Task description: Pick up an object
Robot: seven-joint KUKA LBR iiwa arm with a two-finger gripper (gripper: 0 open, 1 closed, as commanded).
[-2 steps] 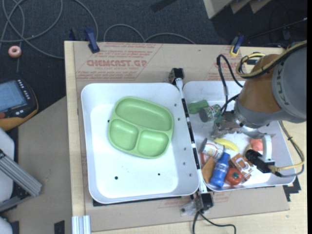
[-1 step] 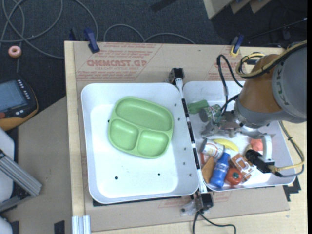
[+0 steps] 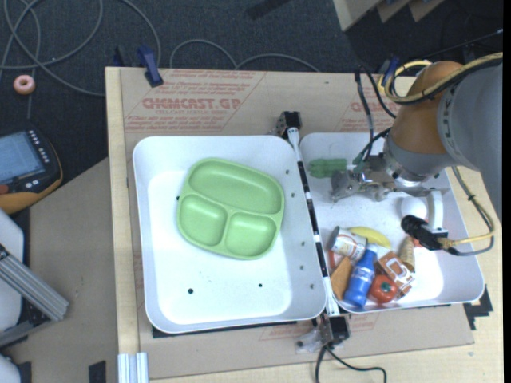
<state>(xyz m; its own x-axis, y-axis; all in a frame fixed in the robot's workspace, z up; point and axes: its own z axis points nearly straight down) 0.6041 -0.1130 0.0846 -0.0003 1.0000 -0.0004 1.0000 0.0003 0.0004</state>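
Claw (image 3: 345, 183) hangs low in the right bin (image 3: 463, 286) beside a green object (image 3: 326, 167), and we judge a miss likely since the toy pile (image 3: 369, 268) lies well apart at the near end; whether it is spread we cannot tell.

Robotics lab — loose cables (image 3: 56, 22), bench (image 3: 231, 94)

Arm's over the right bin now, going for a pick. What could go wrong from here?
1. The gripper sits near the bin's far left corner, beside a small green item and close to the divider; it may knock the wall.
2. The toys are heaped tightly at the near end: blue bottle, banana, red piece. A grasp there could catch two or slip.
3. The cable hangs low over the bin and might snag.
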